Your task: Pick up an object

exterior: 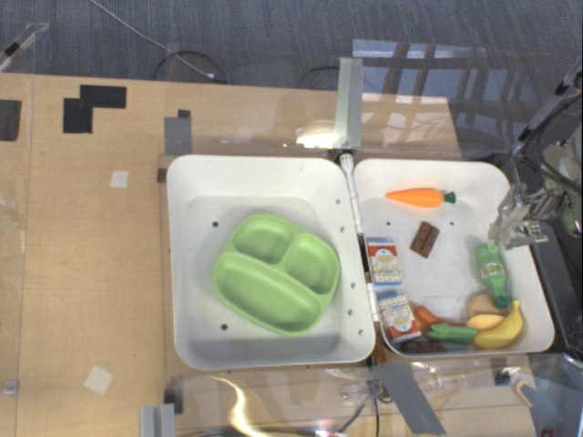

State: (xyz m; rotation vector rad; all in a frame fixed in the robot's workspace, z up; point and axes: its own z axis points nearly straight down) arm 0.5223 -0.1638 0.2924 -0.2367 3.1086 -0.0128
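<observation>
1. Nearest the camera, along the right bin's (455, 173) front wall, lie a yellow banana (504, 327), a green pepper-like piece (453, 333) and a small red piece (426, 316), crowded together; a tan rounded piece (485, 305) sits just behind the banana.
2. Any of these could serve as the object to pick up, and all of them rest on the bin floor. So does the green bottle (491, 273), which lies on its side near the right wall and looks like the likeliest target, being closest to the claw.
3. Hovering at the right wall of that bin, just above and behind the bottle's cap end, is the claw (519, 229). Nothing is visible between its tips, and whether they are spread or closed is too cluttered to tell.
4. My judgement: the pick is not yet made. The approach seems roughly in place; the descent, the closing and the lift are all left.
5. Farther out in the same bin: a brown chocolate bar (424, 238) mid-floor, an orange carrot (419, 198) toward the back, and two small printed cartons (384, 262) (394, 311) against the left wall.
6. Beyond them, the left bin (196, 335) holds a green divided plate (277, 272), lying flat; both bins sit on the wooden surface (82, 271).
</observation>
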